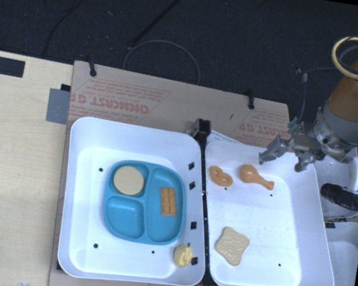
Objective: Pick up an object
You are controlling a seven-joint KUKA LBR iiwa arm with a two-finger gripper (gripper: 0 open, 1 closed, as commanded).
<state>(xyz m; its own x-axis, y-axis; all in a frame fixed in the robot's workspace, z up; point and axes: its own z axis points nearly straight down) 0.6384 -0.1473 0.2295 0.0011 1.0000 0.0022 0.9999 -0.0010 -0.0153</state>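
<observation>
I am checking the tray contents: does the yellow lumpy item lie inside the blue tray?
No, the yellow lumpy item lies on the left bin's floor, outside the blue tray, near its lower right corner.

Two white bins: left [88, 158], right [295, 260]. One blue divided tray [126, 222]. One round cracker [128, 180]. One waffle stick [168, 201]. One yellow lump [182, 255]. One pretzel [220, 176]. One drumstick [255, 177]. One toast slice [232, 246].

A dark, carpet-like floor [185, 24] lay across the top of the view, with thin black cables [164, 51] looped over it. A pale wooden bench top [3, 177] carried black marker squares [0, 72] and one grey square [57, 105] at its far left. A brown cardboard sheet [172, 104] with red printing covered the bench centre under even lighting.
</observation>
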